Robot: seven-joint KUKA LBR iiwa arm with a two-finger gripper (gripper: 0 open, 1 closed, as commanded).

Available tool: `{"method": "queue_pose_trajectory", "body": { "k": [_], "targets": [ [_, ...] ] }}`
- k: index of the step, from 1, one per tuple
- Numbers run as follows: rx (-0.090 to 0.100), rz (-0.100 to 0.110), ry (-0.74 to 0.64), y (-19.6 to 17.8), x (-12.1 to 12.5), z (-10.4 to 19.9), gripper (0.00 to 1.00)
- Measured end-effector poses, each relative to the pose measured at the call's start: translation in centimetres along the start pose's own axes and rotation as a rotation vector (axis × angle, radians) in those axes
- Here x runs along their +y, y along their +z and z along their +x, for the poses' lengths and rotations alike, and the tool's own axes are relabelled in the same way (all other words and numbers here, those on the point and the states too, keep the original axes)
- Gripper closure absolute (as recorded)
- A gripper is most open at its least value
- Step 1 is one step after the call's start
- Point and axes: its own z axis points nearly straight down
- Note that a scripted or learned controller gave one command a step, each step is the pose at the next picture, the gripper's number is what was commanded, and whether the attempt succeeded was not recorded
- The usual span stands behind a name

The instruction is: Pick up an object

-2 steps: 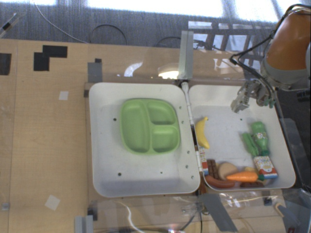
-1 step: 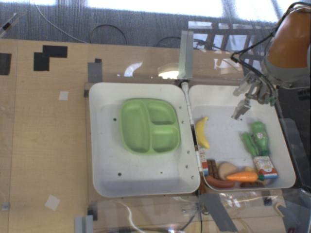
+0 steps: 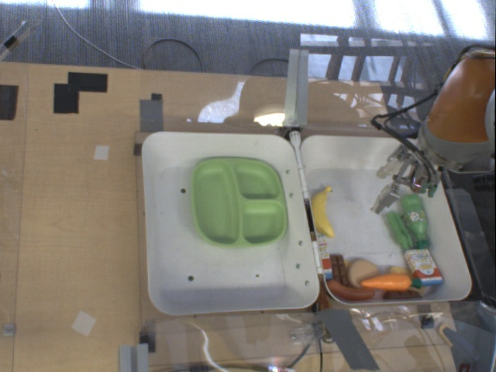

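My gripper hangs over the right part of the right bin, with its fingers spread open and nothing between them. Just to its lower right lies a green bottle, close to the lower fingertip; whether they touch I cannot tell. A yellow banana lies by the bin's left wall. Along the near wall sit a juice carton, an orange carrot, a red sausage, a beige roll and a brown chocolate bar.
The left bin bears a green divided plate. A grey divider rail runs between the bins. A grey post stands behind them. The arm's orange band rises at the right.
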Motion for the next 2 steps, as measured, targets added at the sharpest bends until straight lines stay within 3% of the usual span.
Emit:
{"method": "queue_pose_trajectory", "body": {
  "k": [1,2],
  "targets": [
    [-0.009,-0.002,0.174,4.1,-3.7,0.4,0.00],
    [-0.023,-0.005,0.167,2.6,-3.5,0.1,1.00]
  ]
}}
